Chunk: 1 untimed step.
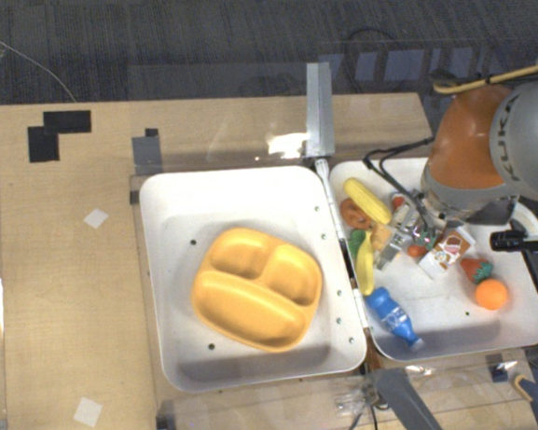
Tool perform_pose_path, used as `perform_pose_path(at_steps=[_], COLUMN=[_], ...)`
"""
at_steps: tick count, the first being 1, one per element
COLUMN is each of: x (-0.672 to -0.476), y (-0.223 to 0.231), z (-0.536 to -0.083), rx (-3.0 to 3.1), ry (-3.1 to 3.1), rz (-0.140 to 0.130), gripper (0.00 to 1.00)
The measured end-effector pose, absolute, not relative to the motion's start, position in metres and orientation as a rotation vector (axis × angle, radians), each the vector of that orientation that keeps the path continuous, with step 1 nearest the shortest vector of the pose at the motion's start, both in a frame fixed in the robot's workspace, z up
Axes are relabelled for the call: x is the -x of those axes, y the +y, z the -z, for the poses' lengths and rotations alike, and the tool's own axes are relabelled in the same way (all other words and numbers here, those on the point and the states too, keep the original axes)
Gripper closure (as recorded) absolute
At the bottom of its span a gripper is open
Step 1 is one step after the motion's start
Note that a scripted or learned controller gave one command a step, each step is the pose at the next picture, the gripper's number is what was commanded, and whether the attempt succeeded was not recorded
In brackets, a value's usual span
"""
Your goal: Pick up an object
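The right bin (448, 334) holds several small toy foods. A yellow corn cob (366, 201) lies at its upper left, beside a reddish-brown piece (352, 215). Lower along the left wall are a yellow banana (365, 270) and a blue bottle (391, 317). A small white carton (444, 253), a red piece with green top (477, 267) and an orange (490, 294) sit to the right. My gripper (395, 243) hangs low over the left-middle of this bin, just right of the banana and below the corn. Nothing shows in its grasp.
The left bin (176, 217) contains a large yellow divided plate (257, 287). A metal divider post (319, 111) stands between the bins at the back. The grey and orange arm (474, 149) covers the right bin's upper right corner. Black cables run along it.
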State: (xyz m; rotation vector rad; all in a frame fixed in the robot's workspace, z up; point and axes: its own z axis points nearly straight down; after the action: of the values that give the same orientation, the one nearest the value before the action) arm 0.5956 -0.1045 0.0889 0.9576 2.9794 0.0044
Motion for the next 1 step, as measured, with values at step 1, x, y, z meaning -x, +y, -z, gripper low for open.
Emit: perform_pose_path(at_steps=[1], x=[-0.6093], y=[-0.0946], z=[-0.0897], rx=[-1.338], ry=[2.826], rz=[0.003], gripper=[0.00])
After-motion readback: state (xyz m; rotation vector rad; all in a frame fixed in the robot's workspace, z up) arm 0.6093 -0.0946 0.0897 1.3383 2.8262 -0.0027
